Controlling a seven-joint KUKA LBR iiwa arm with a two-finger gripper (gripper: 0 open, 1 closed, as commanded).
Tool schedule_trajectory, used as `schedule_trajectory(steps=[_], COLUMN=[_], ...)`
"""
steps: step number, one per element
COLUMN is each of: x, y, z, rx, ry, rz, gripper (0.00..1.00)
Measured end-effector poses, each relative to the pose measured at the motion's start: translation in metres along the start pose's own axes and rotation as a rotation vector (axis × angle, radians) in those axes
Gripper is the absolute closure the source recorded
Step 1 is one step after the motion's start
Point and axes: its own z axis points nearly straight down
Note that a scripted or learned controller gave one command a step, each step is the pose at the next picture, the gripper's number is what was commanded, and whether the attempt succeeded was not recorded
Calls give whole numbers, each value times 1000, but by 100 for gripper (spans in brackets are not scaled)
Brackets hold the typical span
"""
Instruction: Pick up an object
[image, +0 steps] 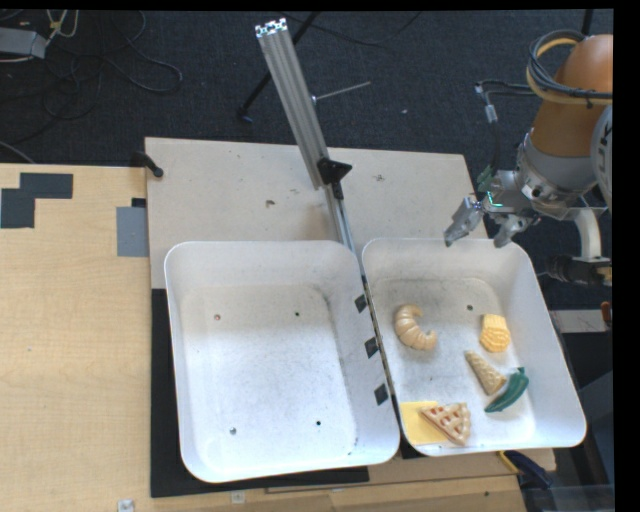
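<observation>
— Inside right bin (540, 300): one croissant (415, 328), one yellow piece (494, 333), one cone (485, 371), one green pepper (508, 391), one pizza slice (440, 421).
— And above far rim?
— Gripper (480, 226) — fingers spread, grasping nothing. Left bin (185, 300) beside.

Even, bright overhead light whitens the two bins (265, 300) with mild glare. Shadows are soft and short. The dark floor (420, 60) stays dim. Focus is slightly soft and grainy throughout.
</observation>
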Motion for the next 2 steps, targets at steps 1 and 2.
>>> schedule_trajectory(steps=[1, 2], x=[4, 4], y=[-5, -4], z=[45, 88], rx=[3, 3], ry=[1, 1], rz=[2, 3], gripper=[0, 0])
